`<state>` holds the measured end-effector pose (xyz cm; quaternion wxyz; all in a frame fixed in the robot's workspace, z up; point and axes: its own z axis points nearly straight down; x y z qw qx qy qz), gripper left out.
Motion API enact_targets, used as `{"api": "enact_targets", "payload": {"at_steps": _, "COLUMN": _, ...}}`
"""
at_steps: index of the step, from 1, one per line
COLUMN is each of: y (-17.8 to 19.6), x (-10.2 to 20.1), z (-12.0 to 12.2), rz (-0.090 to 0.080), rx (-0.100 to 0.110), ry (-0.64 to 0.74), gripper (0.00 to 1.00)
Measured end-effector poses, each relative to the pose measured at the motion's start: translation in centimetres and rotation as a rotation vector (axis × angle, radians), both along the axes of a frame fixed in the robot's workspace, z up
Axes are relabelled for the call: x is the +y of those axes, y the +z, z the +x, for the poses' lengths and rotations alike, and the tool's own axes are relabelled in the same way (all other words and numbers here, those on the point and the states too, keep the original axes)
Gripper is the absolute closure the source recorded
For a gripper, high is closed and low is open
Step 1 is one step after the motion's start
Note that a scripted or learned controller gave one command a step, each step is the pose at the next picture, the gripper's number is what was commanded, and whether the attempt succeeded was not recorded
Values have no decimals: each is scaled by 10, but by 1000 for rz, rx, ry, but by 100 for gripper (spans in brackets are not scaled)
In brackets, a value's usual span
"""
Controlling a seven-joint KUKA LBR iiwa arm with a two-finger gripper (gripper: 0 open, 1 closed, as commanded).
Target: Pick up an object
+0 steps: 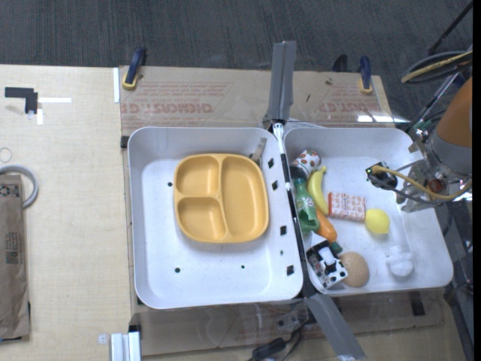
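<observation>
The hand (412, 190) hangs over the right bin (353, 128), just up and right of the lemon (377, 221) and not touching it. It is seen from above against its own fittings, so I cannot tell whether it is spread or pressed together, and nothing is seen pinched in it. The lemon lies loose on the bin floor. A red-and-white box (347, 205) lies just left of the lemon. Beyond the box are a banana (319, 190) and a green bottle (305, 205), side by side along the bin's left wall. An orange carrot (326, 228) lies left of the lemon and a little below it. A brown ball (355, 269) sits below the lemon, with a black-and-white thing (325, 265) at its left side. A small white lump (400, 264) lies below and right of the lemon. Far left of the lemon, a yellow plate (222, 198) rests in the left bin (150, 224) on the desk (60, 201).
</observation>
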<state>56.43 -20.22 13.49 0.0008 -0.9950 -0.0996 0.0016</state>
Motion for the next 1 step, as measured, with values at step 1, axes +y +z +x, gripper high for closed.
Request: {"api": "enact_targets", "payload": {"at_steps": 1, "y": -17, "x": -20, "z": 16, "rz": 0, "rx": -1, "ry": 327, "gripper": 100}}
